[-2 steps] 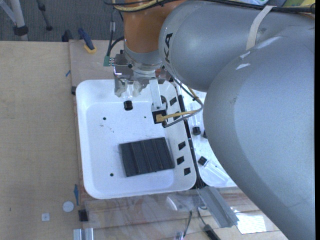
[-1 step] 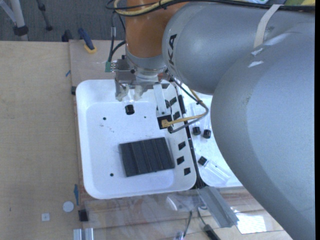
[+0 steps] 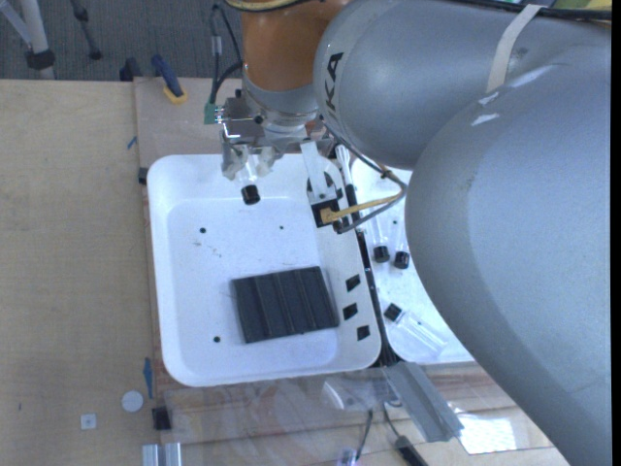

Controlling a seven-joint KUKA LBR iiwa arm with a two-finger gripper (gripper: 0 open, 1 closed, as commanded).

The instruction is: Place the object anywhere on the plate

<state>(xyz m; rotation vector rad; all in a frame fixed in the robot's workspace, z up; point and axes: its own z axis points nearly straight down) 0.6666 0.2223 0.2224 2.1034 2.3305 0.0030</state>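
A dark ribbed rectangular plate (image 3: 284, 304) lies flat in the front half of the left white bin (image 3: 184, 260). My gripper (image 3: 248, 177) hangs over that bin's far edge, well behind the plate. A small black object (image 3: 250, 194) shows right at the gripper's lower tip, above the bin floor. Whether it is held or just lies beneath the tip is not clear from this angle. The grey arm with its orange band (image 3: 277, 27) comes in from the upper right.
The arm's bulk covers most of the right bin (image 3: 427, 343). Small black pieces (image 3: 380, 253) lie on that bin's visible floor, and black clips (image 3: 353, 282) sit along the rim between the bins. A blue clamp (image 3: 173, 87) lies on the bench behind.
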